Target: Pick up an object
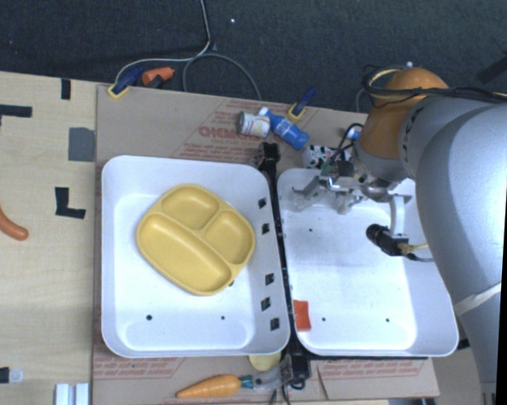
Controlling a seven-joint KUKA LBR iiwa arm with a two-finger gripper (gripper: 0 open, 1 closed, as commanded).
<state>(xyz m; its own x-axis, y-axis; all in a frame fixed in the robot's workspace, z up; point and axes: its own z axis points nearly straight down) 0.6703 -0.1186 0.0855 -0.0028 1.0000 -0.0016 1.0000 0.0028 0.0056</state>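
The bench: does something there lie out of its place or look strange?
Yes. A toy carrot lies outside the bins on the near edge, a sausage lies far left on the bench, and a bottle lies tipped over behind the bins. The yellow plate sits askew.

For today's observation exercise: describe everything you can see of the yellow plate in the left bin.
The yellow plate is a rounded, divided tray with three compartments, smooth and plastic-looking. It lies flat, open side up, turned askew, in the upper middle of the left bin, resting on the bin's floor. It holds nothing, and nothing else touches it.
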